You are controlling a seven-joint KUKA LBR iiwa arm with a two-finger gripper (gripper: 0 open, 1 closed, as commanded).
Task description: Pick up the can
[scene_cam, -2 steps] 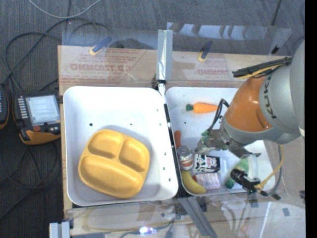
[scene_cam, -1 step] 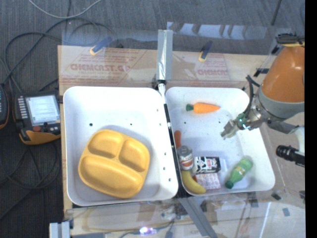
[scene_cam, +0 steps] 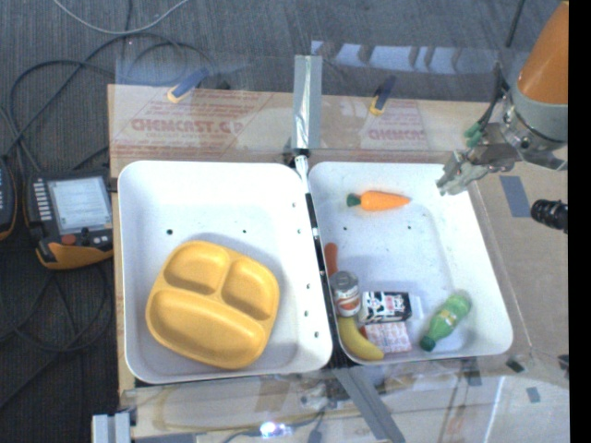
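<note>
Hanging at the upper right, above the far right corner of the right bin (scene_cam: 480,247), the pincer (scene_cam: 454,178) on its grey arm (scene_cam: 540,109) with the orange band. Nothing between the fingers; whether spread or closed, impossible to tell at this slant. Well apart from the can (scene_cam: 346,294), which stands upright near the front left of that same right bin, close to the dividing wall, its silver top showing above a red and white label.

Lying just in front of the can and touching its base, a yellow banana (scene_cam: 358,340), curved along the front wall. Beside the can on the right, a small black and white carton (scene_cam: 385,306), with a pale pink packet (scene_cam: 392,340) just in front of it. Further right, near the front right corner, a green bottle (scene_cam: 446,319) lying tilted, cap end toward the front. Behind the can, hard against the dividing wall, a small orange-red stick-like thing (scene_cam: 331,258), too small to name. Near the back of the bin, an orange toy carrot (scene_cam: 379,201) lying crosswise, green tip to the left.

In the left bin (scene_cam: 148,201), a yellow divided tray (scene_cam: 212,303) turned at an angle, toward the front.

Both bins side by side on the counter (scene_cam: 212,127), with a handheld controller (scene_cam: 69,210) and dark cables on the floor to the left.
</note>
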